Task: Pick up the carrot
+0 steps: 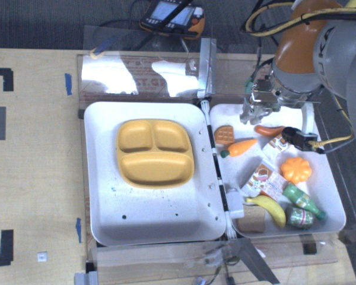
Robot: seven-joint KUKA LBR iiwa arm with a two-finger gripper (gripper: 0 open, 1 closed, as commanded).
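in the right bin (335,186), near its left wall, the carrot (240,148) lies flat with its green end toward the left and its orange tip toward the right. just above it sits a small waffle (224,135), and to its upper right lies a sausage (269,130). the gripper (253,115) hangs over the back part of this bin, above and a little right of the carrot; nothing is between its fingers, and if they are apart or together cannot be told from this angle. further right is a small pumpkin (296,169), and toward the front lie a banana (269,208) and a green bottle (303,199). the left bin (101,177) holds a yellow tray (155,152) with three compartments
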